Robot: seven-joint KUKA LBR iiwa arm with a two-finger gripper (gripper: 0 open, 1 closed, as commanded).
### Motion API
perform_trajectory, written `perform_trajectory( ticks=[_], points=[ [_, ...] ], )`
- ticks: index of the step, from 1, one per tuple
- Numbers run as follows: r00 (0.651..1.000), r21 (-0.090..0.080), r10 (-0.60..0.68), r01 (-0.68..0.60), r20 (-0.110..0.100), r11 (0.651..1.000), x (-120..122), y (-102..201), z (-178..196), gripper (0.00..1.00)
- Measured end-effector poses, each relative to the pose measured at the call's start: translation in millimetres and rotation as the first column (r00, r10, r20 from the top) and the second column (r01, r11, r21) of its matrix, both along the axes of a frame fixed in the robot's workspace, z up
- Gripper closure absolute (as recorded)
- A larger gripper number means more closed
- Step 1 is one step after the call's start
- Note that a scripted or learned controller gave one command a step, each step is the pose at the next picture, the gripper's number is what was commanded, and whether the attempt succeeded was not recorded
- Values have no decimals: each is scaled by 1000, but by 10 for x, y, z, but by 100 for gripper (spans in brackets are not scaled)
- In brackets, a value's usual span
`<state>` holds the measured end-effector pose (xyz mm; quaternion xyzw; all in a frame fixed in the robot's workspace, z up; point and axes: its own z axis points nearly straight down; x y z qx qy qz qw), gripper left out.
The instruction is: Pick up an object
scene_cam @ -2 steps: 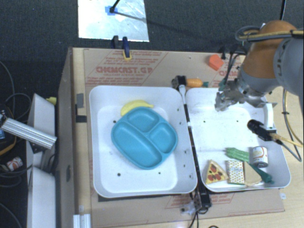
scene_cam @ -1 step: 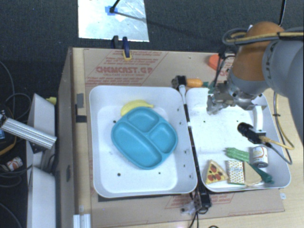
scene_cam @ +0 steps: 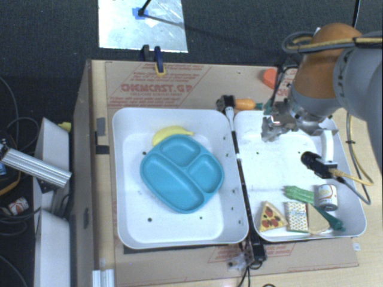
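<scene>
**Pick not started, nothing lifted yet**

Pincer [scene_cam: 272,127] low over far-left corner of right bin [scene_cam: 263,172], well apart from all objs. Open or closed: can't tell.

Candidates clustered at near end of same bin: pizza slice toy [scene_cam: 272,216], patterned block [scene_cam: 297,216], green piece [scene_cam: 302,194], small can [scene_cam: 326,197]. All lying untouched, so approach + grasp + lift still to do.

Free path across bare bin floor toward cluster. Tight at pizza – near front rim; same for can by right wall.

Right bin [scene_cam: 269,166] floor open mid-frame. Pizza [scene_cam: 272,216], cracker [scene_cam: 297,216], can [scene_cam: 326,196], green piece [scene_cam: 302,194] crowd lower right. Blue tray [scene_cam: 181,172] fills left bin [scene_cam: 134,220] centre; margins free.
</scene>
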<state>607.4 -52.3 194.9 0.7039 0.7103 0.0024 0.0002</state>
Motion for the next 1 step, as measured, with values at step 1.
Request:
perform_trajectory(
  ticks=[1],
  points=[
    [1000, 2, 4, -4, 2, 1000, 8, 9, 106, 100]
  ],
)
